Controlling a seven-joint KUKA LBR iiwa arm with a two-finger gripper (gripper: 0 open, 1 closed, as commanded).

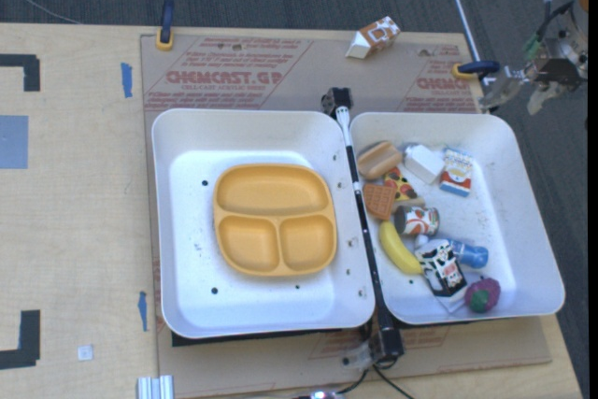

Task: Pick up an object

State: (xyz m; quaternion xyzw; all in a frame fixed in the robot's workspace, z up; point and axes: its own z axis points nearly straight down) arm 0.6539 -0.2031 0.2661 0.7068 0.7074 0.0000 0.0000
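Camera view: looks down at a slant on two white bins side by side on a board.
Gripper [551, 70]: upper right of the frame, beyond the right bin's far right corner, over dark floor; its parts are small and tangled with cables, so I cannot tell whether it is released or clenched, and nothing is seen in its grasp.
Right bin [523, 201]: right half of the frame, holding a cluster of small objects.
Bun [377, 159]: upper left of the right bin, near the divide between the bins.
White block [422, 163]: just right of the bun.
Carton [457, 173]: right of the white block, red and blue print.
Waffle [379, 199]: below the bun.
Can [417, 220]: centre of the cluster.
Banana [399, 249]: below the can, lying at a slant.
Cow toy [441, 267]: right of the banana, black and white.
Ball [482, 295]: lower right of the right bin, green and pink.
Left bin [187, 201]: centre of the frame.
Tray [276, 220]: yellow, three compartments, in the middle of the left bin.
Small box [374, 37]: on the board beyond the bins, top centre.
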